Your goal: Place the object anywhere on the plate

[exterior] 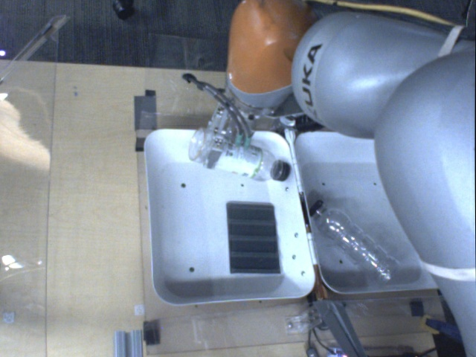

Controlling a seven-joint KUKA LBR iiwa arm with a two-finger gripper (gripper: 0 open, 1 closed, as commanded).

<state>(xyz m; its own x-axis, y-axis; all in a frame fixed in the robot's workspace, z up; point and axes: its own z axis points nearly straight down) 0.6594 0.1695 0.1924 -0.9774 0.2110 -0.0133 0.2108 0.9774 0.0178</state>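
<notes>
The arm (387,88) is hung over both bins. A clear bottle (238,158) is seen pinched between the closed-in fingers of the gripper (221,141), clear of the dark plate (253,236) below, presumably for carrying.

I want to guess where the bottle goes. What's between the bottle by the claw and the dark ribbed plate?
Bare white bin floor, seen in the camera view, separates the clear bottle from the dark ribbed plate.
</notes>
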